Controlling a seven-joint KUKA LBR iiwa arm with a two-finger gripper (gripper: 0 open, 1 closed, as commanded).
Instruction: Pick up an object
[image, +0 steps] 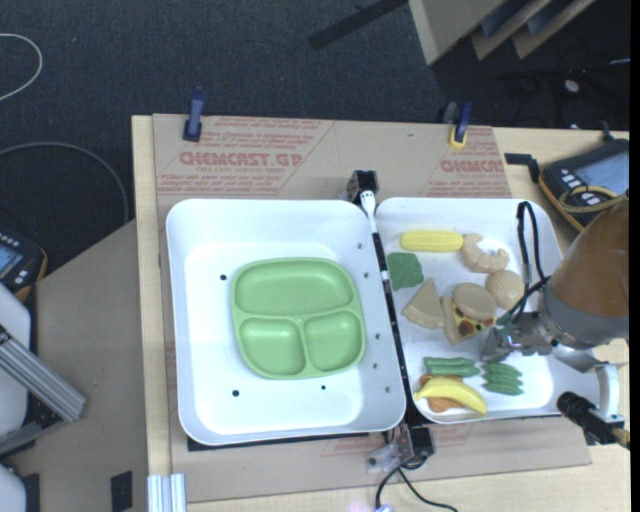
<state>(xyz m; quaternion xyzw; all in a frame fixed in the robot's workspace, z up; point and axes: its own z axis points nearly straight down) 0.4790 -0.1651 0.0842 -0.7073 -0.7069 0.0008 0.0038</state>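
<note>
Object for pickup: not yet secured. Toy foods lie in the right bin (535, 400), at the frame's right: a corn cob (431, 241), a banana (452, 397), green bean pods (503, 377) and a sandwich (470, 308). The gripper (503, 343) sits low among them (between sandwich and pods); its state cannot be told. The green divided tray (297, 316) occupies the left bin (195, 330). Judgement: grasp and lift both remain outstanding.

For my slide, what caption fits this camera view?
Robot tool low over toy food in the right bin; green plate waits in the left bin.
</note>
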